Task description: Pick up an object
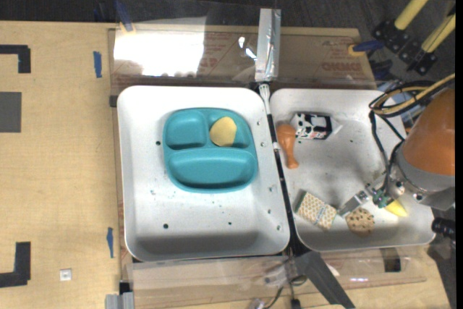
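One teal tray (210, 164), one yellow ball (223, 131), perhaps five right-bin (340, 148) items.

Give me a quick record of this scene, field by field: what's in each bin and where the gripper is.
left bin: teal divided tray with a yellow round item in its upper right compartment
right bin: orange item by the left wall, black and white item, patterned block, cookie, yellow piece
gripper: low in the right bin's lower right, between cookie and yellow piece
grasp: cannot tell
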`<state>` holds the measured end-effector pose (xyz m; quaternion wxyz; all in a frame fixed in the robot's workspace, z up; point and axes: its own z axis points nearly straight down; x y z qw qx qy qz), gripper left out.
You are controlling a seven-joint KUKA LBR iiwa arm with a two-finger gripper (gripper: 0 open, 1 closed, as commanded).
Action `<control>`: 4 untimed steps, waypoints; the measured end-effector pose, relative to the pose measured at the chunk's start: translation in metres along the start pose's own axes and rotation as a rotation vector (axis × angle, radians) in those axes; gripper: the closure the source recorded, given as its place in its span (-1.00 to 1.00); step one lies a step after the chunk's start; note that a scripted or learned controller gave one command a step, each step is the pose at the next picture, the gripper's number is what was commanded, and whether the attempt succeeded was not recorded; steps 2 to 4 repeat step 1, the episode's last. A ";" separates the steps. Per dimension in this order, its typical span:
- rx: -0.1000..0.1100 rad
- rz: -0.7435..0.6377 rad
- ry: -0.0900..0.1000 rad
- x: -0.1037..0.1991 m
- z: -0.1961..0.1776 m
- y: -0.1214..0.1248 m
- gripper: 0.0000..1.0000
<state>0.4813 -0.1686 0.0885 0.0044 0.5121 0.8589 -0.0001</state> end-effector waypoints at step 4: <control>-0.001 0.000 0.000 0.000 0.000 0.000 -1.00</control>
